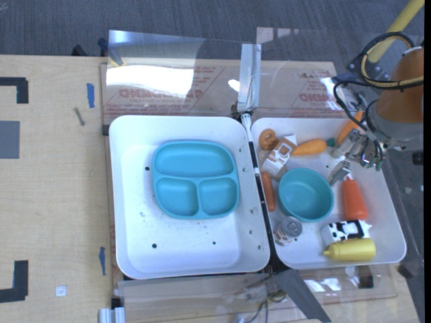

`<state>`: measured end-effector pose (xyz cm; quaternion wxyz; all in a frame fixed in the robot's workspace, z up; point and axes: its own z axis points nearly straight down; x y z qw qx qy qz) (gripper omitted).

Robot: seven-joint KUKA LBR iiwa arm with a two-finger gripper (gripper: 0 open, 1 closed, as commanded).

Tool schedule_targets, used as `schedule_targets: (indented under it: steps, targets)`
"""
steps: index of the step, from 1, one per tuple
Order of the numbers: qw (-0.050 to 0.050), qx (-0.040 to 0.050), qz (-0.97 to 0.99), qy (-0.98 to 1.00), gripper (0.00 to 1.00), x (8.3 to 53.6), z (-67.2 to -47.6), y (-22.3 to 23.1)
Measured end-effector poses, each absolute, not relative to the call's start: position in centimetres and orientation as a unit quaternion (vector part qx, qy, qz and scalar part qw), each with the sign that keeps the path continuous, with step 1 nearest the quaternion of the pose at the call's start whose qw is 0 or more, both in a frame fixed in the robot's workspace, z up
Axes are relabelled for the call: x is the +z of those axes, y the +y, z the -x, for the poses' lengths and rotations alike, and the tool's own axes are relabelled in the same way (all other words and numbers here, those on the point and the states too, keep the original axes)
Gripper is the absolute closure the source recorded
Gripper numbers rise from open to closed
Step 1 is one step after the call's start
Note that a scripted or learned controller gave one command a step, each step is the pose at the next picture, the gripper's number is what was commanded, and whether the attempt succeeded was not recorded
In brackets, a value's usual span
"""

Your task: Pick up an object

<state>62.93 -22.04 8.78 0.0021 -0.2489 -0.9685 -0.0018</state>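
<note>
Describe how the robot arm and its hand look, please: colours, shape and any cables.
The arm is bulky and rounded, with a wide orange band above grey metal. Black cables and one yellow cable loop around its upper part. The hand is small, of grey and silver metal, with thin wires beside it. I can read no markings on it.

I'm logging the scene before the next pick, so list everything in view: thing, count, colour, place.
bins: 2, white, side by side on the bench
divided plate: 1, blue, in the left bin
bowl: 1, blue, middle of the right bin
carrot: 1, orange, right bin, far side
orange bottle: 1, orange-red, right of the bowl
yellow bottle: 1, yellow, right bin, near edge
cow toy: 1, black and white, above the yellow bottle
arm: 1, grey with orange band, at the right
pincer: 1, metallic, over the right bin's far right part
</note>
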Motion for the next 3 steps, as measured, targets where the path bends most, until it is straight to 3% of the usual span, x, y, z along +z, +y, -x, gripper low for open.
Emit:
schedule_targets:
  steps: [1, 2, 3]
  targets:
    - [-0.004, -0.0003, 0.288, -0.958, 0.00, 8.8, -57.0, -21.1]
    - [-0.005, -0.0008, 0.330, -0.944, 0.00, 8.9, -55.9, -21.2]
    - [-0.004, 0.0035, 0.368, -0.930, 0.00, 8.9, -56.2, -19.7]
